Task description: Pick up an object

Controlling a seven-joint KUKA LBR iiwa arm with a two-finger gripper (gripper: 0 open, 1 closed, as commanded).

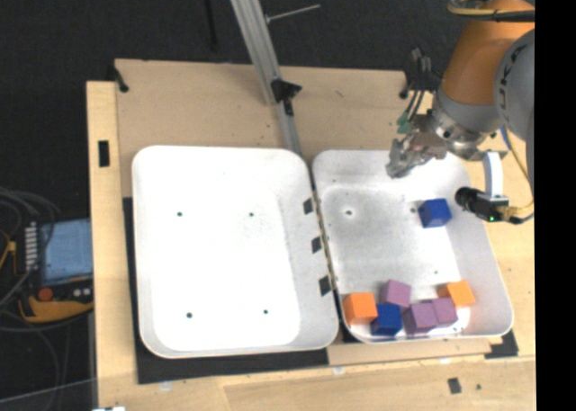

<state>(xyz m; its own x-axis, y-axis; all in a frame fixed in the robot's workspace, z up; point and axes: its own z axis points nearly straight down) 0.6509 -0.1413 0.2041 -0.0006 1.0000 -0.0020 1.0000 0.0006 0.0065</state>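
Note:
My gripper (402, 164) hangs over the far edge of the right bin (378, 229), pointing down and to the left. A lone blue cube (435, 212) lies in the bin's right half, a short way in front of and to the right of the gripper. Along the bin's near edge sits a cluster of blocks: an orange one (361, 307), a blue one (388, 319), purple ones (396, 293) (430, 315) and another orange one (460, 293). I see nothing between the fingers.
The left bin (225, 247) lies beside the right one. A slanted metal pole (256, 36) rises behind the bins. A pendant device (58, 265) and cables sit off the bench at left.

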